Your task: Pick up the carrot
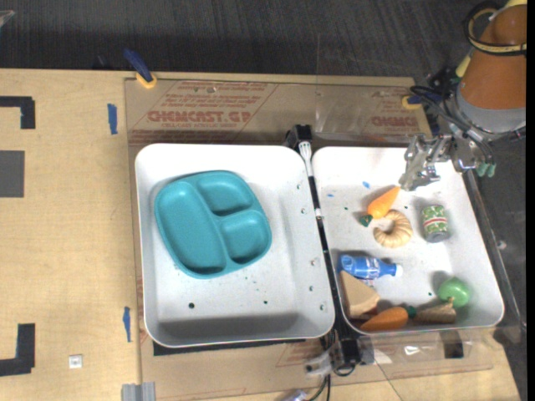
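Camera view: a teal sectioned plastic tray [213, 221] sits in the left white bin [159, 307]. Right of centre, the small orange carrot [384, 201] lies in the right bin [481, 249], just below-left of the metal two-finger gripper [415, 176], whose state I cannot tell.

Both bins [167, 307] white, right one with small blue flecks. Divided tray [213, 221] solid teal. Carrot [383, 202] orange with green stem end. Small can [435, 222] green-and-white label. Bottle [366, 266] blue. Apple [454, 291] bright green. Pastry ring [393, 230] tan and cream. Gripper [415, 172] bare silver metal; arm's band [493, 78] orange.
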Robot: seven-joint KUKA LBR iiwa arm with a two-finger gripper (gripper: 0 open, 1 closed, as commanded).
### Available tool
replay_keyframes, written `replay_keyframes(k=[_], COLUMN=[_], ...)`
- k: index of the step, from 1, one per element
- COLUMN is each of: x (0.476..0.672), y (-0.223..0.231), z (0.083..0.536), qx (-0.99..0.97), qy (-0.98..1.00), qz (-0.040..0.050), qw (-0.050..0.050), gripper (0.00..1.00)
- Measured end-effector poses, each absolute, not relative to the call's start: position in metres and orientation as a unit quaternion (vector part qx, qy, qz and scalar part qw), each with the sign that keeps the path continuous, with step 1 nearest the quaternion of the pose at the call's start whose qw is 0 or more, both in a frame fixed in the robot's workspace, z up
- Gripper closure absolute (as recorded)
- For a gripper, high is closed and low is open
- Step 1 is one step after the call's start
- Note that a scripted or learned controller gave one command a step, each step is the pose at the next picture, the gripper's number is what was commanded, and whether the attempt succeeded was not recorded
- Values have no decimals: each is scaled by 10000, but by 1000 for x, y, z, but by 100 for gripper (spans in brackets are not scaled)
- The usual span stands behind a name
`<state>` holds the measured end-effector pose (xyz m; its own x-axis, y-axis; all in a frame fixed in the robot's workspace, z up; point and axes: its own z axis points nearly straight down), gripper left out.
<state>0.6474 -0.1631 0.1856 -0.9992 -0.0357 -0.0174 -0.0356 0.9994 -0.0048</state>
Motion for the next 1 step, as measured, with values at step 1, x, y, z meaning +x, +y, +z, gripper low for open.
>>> replay_keyframes(k=[1], x=[646], y=[-161], z=[181], qx=[-191], qy=[9998], qz=[-6], qw=[44], gripper=[0])
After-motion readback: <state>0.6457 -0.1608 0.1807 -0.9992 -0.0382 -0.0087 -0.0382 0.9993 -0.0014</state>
